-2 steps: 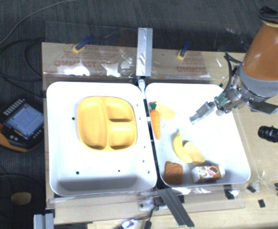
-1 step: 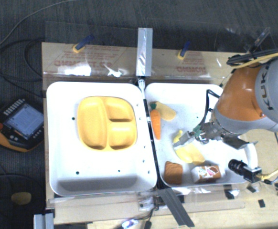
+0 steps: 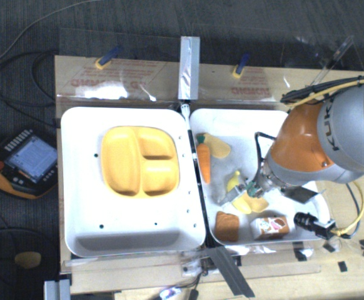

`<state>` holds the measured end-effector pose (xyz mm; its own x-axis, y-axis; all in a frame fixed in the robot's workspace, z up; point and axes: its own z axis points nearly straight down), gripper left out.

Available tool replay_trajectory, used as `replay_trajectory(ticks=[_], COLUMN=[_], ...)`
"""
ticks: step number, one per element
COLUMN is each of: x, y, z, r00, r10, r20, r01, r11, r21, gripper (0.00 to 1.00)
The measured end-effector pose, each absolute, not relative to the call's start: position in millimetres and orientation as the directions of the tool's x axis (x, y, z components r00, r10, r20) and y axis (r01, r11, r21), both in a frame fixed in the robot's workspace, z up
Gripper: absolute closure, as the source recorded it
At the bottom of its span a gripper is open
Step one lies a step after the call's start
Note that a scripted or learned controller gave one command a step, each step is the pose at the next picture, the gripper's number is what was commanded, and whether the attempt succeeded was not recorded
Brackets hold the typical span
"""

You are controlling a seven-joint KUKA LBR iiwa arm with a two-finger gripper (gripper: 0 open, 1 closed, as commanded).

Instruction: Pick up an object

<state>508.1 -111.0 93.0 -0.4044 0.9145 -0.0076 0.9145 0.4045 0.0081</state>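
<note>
Since the gripper (image 3: 252, 188) hangs by the carrot (image 3: 203, 162) | jaw state: can't tell | carrot looks light, stiff, slippery, grab mid-body

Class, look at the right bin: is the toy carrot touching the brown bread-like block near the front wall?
Apart. The camera view shows the carrot lying along the bin's left wall, with a bare white stretch of bin floor between its tip and the brown block.

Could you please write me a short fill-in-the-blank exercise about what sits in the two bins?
1. The yellow divided tray lies in the ____ bin.
2. The toy carrot lies along the right bin's ____ wall.
3. The brown bread-like piece lies to the ____ of the small jar.

Missing words: left; left; left
</note>
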Motion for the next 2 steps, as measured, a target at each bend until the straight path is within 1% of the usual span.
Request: replay_trajectory(ticks=[1, 2], x=[508.8, 561.3], y=[-111, -42], z=[102, 183], r00=[-0.404, -0.213], r10=[0.915, 0.977], r20=[-0.008, -0.001], r01=[0.915, 0.977], r11=[0.404, 0.213], r21=[0.01, -0.003], gripper=[1.0, 1.0])
